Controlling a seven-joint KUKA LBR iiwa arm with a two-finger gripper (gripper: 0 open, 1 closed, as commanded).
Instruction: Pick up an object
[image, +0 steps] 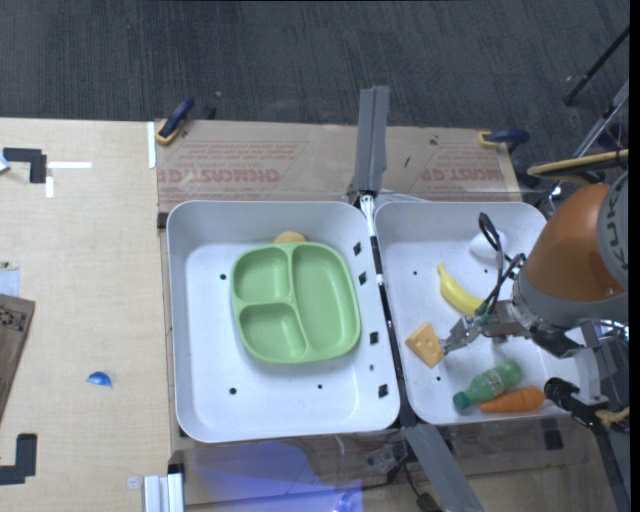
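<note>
The right bin (420, 235) holds a yellow banana (457, 290), a yellow cheese wedge (425, 345), a green bottle (488, 385) lying on its side and an orange carrot (512, 401). My gripper (456, 337) is low in this bin, just right of the cheese wedge and below the banana. It is open, with nothing between its fingers. The arm's orange band (580, 250) rises over the bin's right side.
The left bin (200, 330) holds a green divided plate (296, 301), with a small yellow-orange object (290, 238) peeking out behind its far rim. A grey divider (372, 140) runs between the bins at the back. A small blue item (97, 379) lies on the bench at left.
</note>
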